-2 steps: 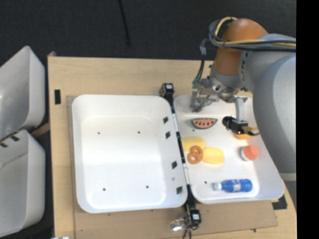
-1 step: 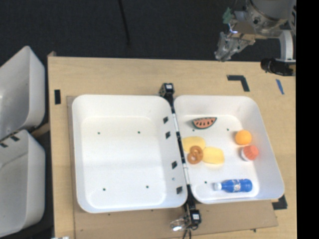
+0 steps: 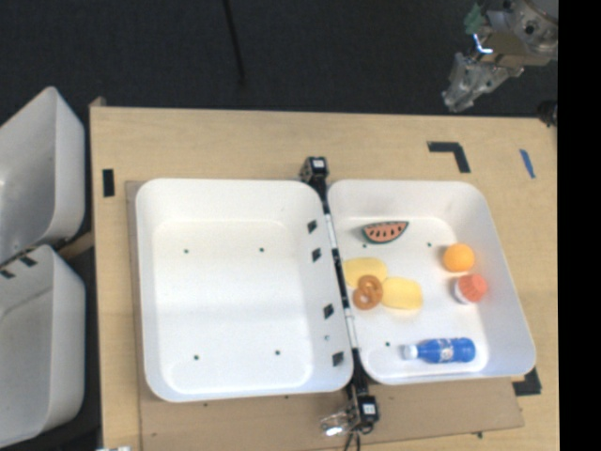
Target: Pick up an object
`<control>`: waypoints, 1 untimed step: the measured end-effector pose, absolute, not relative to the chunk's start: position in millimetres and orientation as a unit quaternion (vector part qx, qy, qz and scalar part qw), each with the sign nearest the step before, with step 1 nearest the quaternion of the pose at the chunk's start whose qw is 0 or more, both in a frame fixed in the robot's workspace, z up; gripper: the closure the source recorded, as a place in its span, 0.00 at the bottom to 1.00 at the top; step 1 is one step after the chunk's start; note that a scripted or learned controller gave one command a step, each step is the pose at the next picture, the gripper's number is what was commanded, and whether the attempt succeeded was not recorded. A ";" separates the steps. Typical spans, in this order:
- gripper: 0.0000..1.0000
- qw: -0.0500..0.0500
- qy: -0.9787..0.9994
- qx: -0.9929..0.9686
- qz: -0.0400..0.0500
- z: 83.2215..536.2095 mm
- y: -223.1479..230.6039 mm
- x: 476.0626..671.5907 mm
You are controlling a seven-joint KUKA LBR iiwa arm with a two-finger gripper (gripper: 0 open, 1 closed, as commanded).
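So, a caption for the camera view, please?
Gripper above the bench; watermelon slice, orange, bottle in right bin.

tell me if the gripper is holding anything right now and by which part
Nothing is held. The gripper hangs above the bench's far edge, away from the right bin, and no object shows between its fingers. The bottle and orange ball lie in that bin.

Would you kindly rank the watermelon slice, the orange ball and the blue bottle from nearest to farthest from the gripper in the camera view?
From the gripper:
1. Orange ball, right side of the right bin.
2. Watermelon slice, at the bin's far end; nearly as close.
3. Blue bottle, along the near edge.
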State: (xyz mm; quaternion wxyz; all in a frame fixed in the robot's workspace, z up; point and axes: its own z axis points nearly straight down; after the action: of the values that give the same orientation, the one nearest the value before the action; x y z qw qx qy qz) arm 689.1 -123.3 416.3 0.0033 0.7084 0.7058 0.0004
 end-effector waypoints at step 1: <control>1.00 0.003 0.705 0.709 -0.001 421.0 -198.4 688.1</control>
State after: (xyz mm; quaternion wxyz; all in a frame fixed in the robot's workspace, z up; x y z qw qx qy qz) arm 688.1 -198.4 421.0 0.0028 0.7093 0.7049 -0.0007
